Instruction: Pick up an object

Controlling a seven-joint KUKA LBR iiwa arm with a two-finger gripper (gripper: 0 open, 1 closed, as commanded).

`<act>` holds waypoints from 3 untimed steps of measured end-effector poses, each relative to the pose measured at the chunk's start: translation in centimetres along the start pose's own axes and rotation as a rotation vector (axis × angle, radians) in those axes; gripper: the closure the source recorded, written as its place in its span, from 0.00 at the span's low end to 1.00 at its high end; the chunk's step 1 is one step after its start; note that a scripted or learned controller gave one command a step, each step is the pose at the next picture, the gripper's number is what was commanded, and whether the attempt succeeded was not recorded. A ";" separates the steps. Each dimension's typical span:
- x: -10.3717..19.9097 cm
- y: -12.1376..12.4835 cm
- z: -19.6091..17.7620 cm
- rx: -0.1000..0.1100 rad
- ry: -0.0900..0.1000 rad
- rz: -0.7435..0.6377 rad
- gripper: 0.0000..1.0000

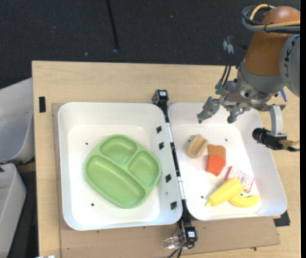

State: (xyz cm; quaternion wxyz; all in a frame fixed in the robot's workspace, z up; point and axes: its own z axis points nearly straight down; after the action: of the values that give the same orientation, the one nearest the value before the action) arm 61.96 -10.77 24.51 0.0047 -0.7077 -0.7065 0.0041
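On my feed the left bin [66,160] held a green plate [122,170] with three compartments, lying flat near the bin's middle and tilted a little against the bin's edges. Nothing sat in its compartments that I could see. A black clip [160,96] sat at the far end of the seam where the two bins met, and a row of small black fittings ran down that seam toward me.

The right bin [265,165] carried the loose pieces. Furthest left among them lay a tan block [196,145], short and rounded, near the bin's centre. Just beside it, toward me and to the right, stood an orange block [216,159], close to the tan one but I could not tell whether they touched. Nearer the front wall lay a yellow piece [223,192], and touching its right end a banana [244,200]. A red-and-white packet [241,177] lay just behind those two, its edge against the yellow piece.

The gripper [222,110] hung above the far part of the right bin, well apart from all the pieces, its two fingers spread apart with nothing between them. The arm [265,47] rose behind it at the right, orange band above the wrist.
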 end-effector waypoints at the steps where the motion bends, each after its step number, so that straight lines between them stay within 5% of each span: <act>1: 0.0 0.2 -0.8 -0.014 -0.001 -0.003 0.00; 3: 0.2 1.5 10.8 -0.009 -0.002 0.000 0.00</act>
State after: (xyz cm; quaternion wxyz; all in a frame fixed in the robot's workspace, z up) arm 63.31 -10.60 13.66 0.0008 -0.7079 -0.7064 0.0019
